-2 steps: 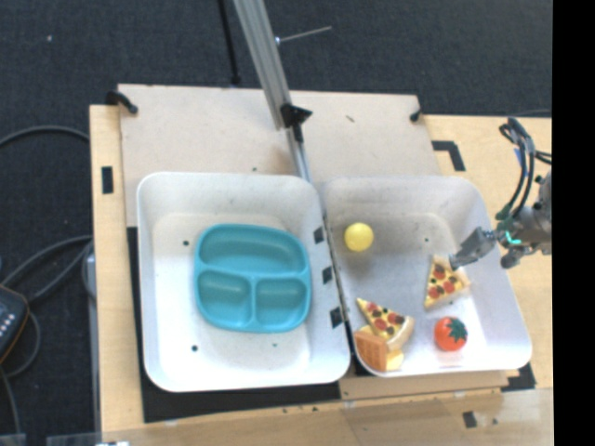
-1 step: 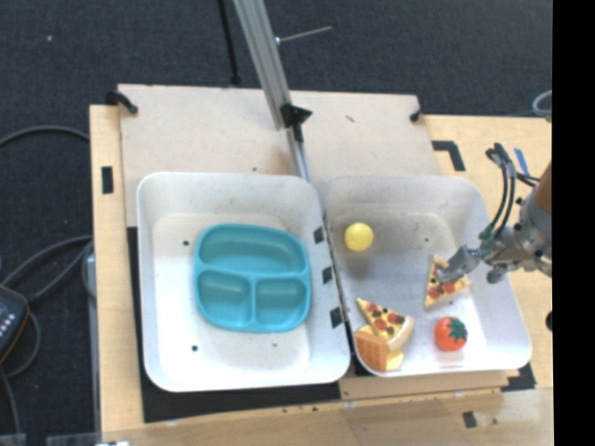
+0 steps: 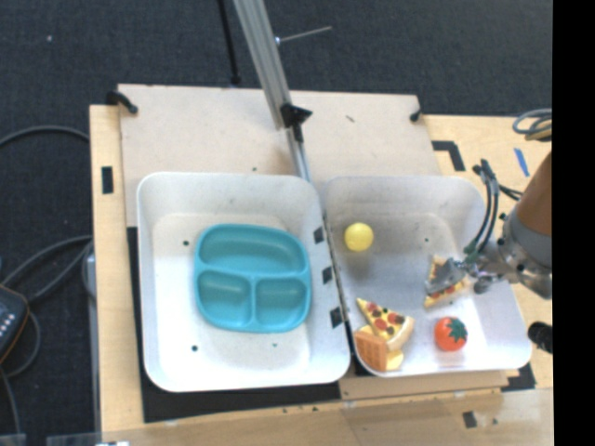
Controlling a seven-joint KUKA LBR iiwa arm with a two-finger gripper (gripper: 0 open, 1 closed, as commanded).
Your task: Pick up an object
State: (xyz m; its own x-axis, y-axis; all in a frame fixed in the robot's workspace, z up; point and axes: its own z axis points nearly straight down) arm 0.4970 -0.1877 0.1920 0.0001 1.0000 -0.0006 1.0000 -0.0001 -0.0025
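The gripper (image 3: 448,277) is low in the right bin (image 3: 409,198), near its right wall, with a small yellow-orange toy (image 3: 444,289) at its fingertips. Whether the fingers are closed on the toy cannot be determined. A tomato (image 3: 451,334) lies just in front of the toy, apart from it. A pizza slice (image 3: 384,331) rests at the bin's front left corner. A yellow ball (image 3: 359,237) sits near the bin's left wall. The left bin (image 3: 167,203) holds a blue divided tray (image 3: 252,278), lying flat at its centre.
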